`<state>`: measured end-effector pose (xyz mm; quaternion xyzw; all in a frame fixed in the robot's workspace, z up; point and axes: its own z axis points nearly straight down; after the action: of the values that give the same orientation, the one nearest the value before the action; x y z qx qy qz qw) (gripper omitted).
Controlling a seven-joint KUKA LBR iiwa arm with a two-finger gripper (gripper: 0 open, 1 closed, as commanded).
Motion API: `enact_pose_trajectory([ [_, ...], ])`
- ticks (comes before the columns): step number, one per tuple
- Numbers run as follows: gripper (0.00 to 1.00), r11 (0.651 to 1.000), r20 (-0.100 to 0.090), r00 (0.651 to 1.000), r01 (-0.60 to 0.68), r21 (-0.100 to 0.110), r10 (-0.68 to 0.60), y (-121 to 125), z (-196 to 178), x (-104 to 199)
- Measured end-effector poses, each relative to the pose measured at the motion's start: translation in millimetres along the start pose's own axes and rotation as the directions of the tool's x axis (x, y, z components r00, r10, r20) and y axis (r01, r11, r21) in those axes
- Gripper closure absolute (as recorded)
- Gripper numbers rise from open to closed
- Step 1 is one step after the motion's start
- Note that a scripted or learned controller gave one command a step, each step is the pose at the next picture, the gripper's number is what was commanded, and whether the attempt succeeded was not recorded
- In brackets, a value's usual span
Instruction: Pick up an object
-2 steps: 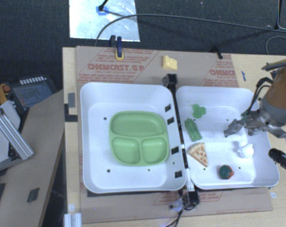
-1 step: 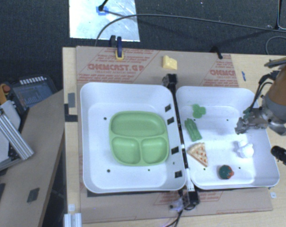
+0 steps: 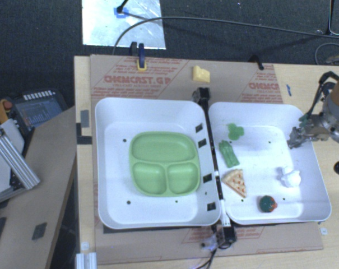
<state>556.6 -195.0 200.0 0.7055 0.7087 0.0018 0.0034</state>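
Nearest you in the right bin (image 3: 312,203) lies a round green-and-red toy (image 3: 267,204), close to the front wall. Just behind it sit a pizza-slice toy (image 3: 235,182) toward the divider and a small white crumpled piece (image 3: 291,177) toward the right wall. Any of these could be your pick target; they lie loose and well apart, likely scattered so 1 can be taken without disturbing the rest. Further back, a long green piece (image 3: 228,153) lies lengthwise beside the divider, and a leafy green toy (image 3: 235,131) sits just beyond it.

In the left bin (image 3: 110,150), a green 3-compartment tray (image 3: 164,163) rests flat in the middle, apparently a drop spot.

The gripper (image 3: 297,138) sits over the right bin's right rim, near the white piece but apart from it, with nothing between its tips. You cannot tell how the fingers are set; they blur into a grey cluster. The arm is cut off at the right edge.

Beyond the bins, a small yellow block (image 3: 201,74) lies on the cardboard.
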Motion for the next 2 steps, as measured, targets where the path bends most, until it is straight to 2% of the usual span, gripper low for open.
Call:
enact_pose_trajectory([
  [1, 1.00, 1.000, 0.000, 1.000, 0.000, 0.001, 0.000, 2, -52, 0],
  [2, 1.00, 1.000, -0.003, 1.000, 0.006, 0.004, -0.006, 10, -57, 53],
])
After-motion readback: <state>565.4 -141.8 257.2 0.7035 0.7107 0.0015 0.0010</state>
